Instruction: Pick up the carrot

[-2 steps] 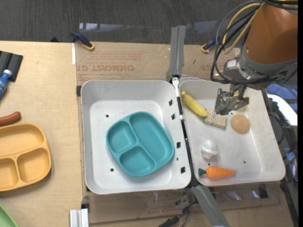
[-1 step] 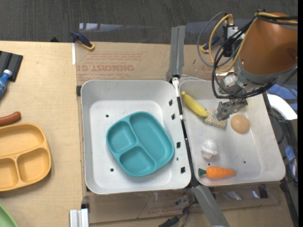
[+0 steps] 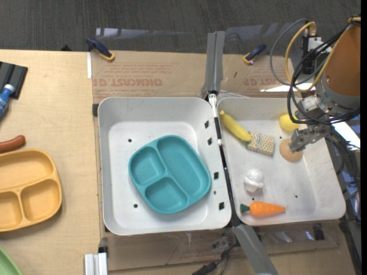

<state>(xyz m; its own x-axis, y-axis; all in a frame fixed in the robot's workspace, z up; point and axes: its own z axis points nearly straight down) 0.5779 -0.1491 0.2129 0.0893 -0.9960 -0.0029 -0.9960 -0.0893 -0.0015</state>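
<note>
The carrot [image 3: 265,209] is orange with a green stub at its left end. It lies flat near the front edge of the right bin [image 3: 321,202]. My gripper [image 3: 300,140] hangs over the bin's back right part, just above a tan round piece [image 3: 290,153]. It is well behind and to the right of the carrot, and nothing of the carrot is near it.
The right bin also holds a banana [image 3: 235,127], a speckled cracker-like block [image 3: 262,144], a lemon [image 3: 287,122] and a white lump [image 3: 253,180] just behind the carrot. A teal divided plate [image 3: 168,173] lies in the left bin [image 3: 114,211]. A yellow tray [image 3: 26,191] sits on the bench at left.
</note>
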